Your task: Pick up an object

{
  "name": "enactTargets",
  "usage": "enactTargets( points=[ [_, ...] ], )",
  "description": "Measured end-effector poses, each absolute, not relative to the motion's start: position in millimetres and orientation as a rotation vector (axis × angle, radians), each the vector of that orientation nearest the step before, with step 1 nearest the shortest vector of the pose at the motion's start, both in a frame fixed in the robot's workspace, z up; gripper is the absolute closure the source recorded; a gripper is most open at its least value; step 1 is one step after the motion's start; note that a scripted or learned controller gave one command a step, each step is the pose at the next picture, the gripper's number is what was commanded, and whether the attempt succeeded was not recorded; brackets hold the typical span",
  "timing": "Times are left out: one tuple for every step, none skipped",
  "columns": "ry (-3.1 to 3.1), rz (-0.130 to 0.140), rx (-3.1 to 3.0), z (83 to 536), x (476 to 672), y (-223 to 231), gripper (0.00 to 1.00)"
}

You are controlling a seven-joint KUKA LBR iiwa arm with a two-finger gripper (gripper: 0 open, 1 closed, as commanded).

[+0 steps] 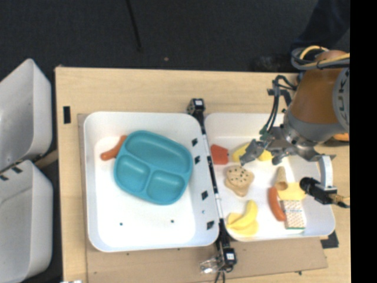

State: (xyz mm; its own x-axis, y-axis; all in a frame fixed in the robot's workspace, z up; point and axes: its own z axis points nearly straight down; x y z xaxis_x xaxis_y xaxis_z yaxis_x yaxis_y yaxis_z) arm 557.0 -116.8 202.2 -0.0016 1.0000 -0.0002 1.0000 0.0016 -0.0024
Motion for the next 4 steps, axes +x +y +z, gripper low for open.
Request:
enactTargets(
  points=[
    [-2.217, 0.008, -2.219, 153, 547.7, -118, 0.0],
    [-2.217, 0.003, -2.223, 101, 547.9, -119, 0.0],
    [-2.212, -0.002, -2.231, 112, 549.8, -120, 1.0],
    [-2.226, -0.002, -2.22, 155, 556.5, -119, 1.0]
  ],
)
